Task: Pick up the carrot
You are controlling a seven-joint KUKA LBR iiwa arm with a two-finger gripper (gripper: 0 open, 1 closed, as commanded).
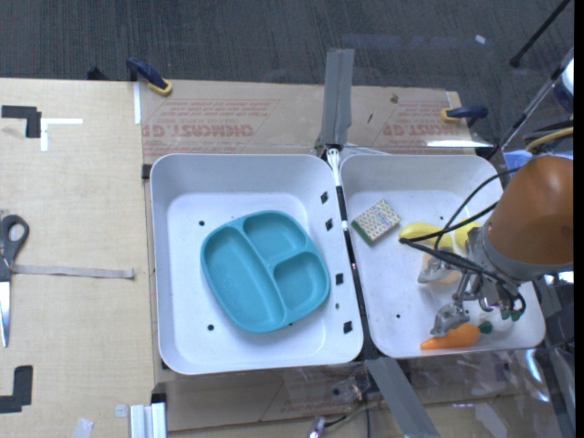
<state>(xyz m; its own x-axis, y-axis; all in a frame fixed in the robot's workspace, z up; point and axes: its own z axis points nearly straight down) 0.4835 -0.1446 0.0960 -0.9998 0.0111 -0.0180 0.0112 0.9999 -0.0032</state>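
The bench (73, 336) is pale wood on the left, with a brown cardboard sheet (237, 117) spread over its middle and right. Two white bins rest on the cardboard side by side, touching along their inner walls: the left bin (169, 272) and the right bin (383, 167). Blue clamps (148, 74) pin the cardboard at its far edge, one at each corner. On the bare wood lie scissors (9, 254) at the left edge, a strip of tape (78, 272) beside them, and dark marks, perhaps tape, near the corners.
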